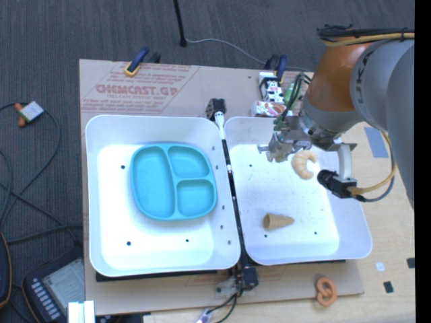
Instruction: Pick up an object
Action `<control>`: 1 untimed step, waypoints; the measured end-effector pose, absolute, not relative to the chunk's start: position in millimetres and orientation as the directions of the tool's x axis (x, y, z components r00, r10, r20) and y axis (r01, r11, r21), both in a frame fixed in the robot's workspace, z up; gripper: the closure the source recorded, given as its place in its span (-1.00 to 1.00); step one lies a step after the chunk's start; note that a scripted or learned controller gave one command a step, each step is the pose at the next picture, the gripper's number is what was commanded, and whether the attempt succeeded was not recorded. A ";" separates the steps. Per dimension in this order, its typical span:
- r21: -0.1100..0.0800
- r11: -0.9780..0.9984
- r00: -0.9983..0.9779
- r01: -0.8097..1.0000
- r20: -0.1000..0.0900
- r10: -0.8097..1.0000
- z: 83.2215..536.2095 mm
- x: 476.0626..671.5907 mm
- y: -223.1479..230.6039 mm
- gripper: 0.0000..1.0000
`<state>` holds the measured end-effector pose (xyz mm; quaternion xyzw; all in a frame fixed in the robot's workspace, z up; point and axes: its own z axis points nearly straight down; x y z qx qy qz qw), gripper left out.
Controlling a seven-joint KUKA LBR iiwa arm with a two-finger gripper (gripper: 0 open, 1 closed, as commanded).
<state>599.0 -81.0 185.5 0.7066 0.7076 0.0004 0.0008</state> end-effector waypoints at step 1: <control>-0.002 0.001 -0.001 1.000 0.000 1.000 183.9 518.7 -22.2 1.00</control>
